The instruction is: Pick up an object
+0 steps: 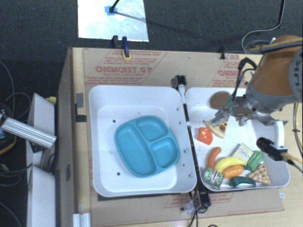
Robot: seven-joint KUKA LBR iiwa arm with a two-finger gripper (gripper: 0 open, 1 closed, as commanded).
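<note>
The right bin [284, 174] holds several toy foods. A brown round disc [218, 100] lies at its back. A pizza slice [217, 128] sits mid-left with a red piece [204, 135] just beside it. My gripper [222, 117] hangs over the pizza slice's upper edge, reaching in from the right. Whether it touches the slice is unclear. Toward the front lie an orange sausage [213, 156], a yellow banana [227, 163], a carrot [233, 171], a green can [214, 176] and a dark green cucumber [242, 181].
The left bin [104, 108] holds a blue divided plate [147, 145]. A checkered cracker [242, 152], a green vegetable [254, 160] and a waffle wedge [259, 175] crowd the right bin's front right. A black clip joins the bins [180, 82].
</note>
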